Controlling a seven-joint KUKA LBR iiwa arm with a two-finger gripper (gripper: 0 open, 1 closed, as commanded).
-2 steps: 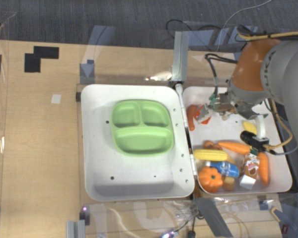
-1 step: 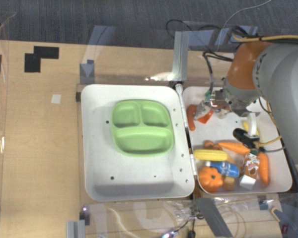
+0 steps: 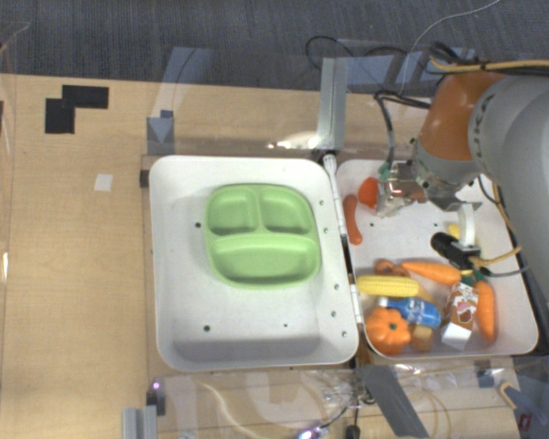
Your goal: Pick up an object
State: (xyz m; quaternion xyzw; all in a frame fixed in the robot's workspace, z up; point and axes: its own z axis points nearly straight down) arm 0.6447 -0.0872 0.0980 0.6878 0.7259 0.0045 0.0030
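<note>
Toy foods, among them a pumpkin (image 3: 388, 329), corn cob (image 3: 388, 286) and carrot (image 3: 431, 271), crowd the right bin (image 3: 527, 337). Gripper (image 3: 395, 190) hangs over that bin's far end beside a red tomato (image 3: 369, 191); its grip cannot be told. A green divided plate (image 3: 261, 236) lies in the left bin (image 3: 178, 318).

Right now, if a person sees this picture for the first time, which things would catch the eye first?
Probably the green divided plate, which lies alone in the middle of the left bin. Next, the pile of bright toy food at the near end of the right bin, with an orange pumpkin and a yellow corn cob. The big grey arm with its orange band fills the upper right.
</note>
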